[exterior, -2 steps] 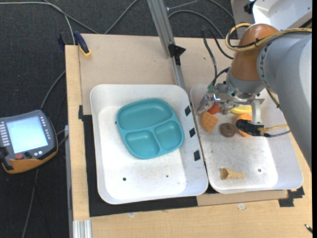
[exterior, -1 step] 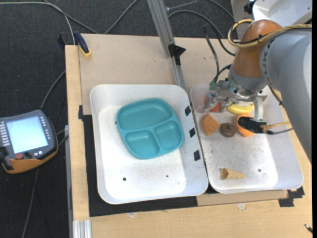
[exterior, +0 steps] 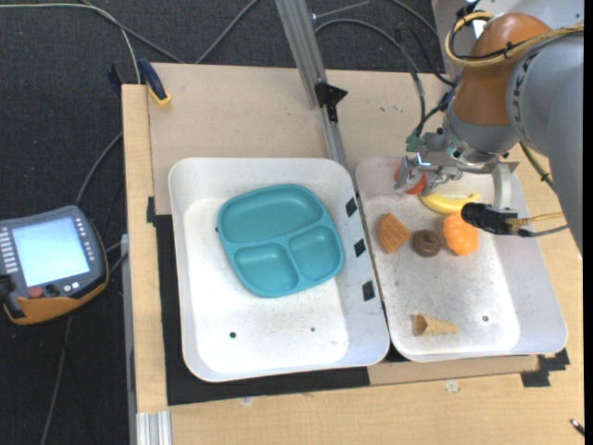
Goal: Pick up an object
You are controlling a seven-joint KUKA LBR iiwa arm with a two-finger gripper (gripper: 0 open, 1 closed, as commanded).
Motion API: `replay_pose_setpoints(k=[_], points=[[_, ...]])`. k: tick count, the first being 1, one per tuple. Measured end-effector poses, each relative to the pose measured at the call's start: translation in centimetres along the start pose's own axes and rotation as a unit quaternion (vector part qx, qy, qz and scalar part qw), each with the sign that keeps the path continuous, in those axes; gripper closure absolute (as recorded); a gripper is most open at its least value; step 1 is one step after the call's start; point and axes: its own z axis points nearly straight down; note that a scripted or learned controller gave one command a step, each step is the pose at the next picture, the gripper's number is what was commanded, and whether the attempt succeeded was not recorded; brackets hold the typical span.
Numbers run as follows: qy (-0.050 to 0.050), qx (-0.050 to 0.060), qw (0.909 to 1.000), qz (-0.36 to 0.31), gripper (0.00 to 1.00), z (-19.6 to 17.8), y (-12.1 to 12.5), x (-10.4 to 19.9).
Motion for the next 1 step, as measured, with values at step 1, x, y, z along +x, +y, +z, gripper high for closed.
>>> replay_pose_setpoints(k=[1], points=[[0.000, -0.001, 1.0000, -0.001, 1.00, -4.70, 0.50, 0.73]])
